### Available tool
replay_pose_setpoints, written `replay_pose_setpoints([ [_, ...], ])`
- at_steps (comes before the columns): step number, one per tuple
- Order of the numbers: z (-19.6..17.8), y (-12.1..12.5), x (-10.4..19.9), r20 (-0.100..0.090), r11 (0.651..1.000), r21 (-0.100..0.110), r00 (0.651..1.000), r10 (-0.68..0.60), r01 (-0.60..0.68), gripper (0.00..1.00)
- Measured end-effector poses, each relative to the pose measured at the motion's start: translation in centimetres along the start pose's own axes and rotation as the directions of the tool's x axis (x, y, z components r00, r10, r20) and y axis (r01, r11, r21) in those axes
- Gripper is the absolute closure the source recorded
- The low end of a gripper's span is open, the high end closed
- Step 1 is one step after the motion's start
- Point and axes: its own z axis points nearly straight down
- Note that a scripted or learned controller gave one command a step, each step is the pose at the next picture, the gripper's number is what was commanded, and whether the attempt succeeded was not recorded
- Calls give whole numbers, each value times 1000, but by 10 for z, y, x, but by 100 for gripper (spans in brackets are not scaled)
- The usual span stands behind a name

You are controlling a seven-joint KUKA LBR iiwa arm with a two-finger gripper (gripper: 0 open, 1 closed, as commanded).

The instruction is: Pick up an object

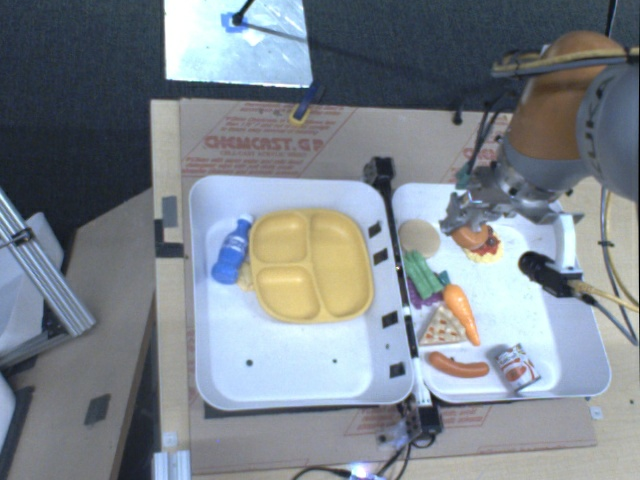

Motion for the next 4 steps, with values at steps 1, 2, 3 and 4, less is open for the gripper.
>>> replay_pose_setpoints([
  [1, 1, -9, -4, 1, 1000, 1, 1000, 6, -6, 100],
  [2, 0, -6, -9, 1, 1000, -1, 1000, 6, -6, 100],
  [3, -14, -14, 2, 0, 1000, -1, 1000, 2, -2, 100],
  [4, 2, -7, -5, 1, 1000, 0, 1000, 6, -6, 100],
])
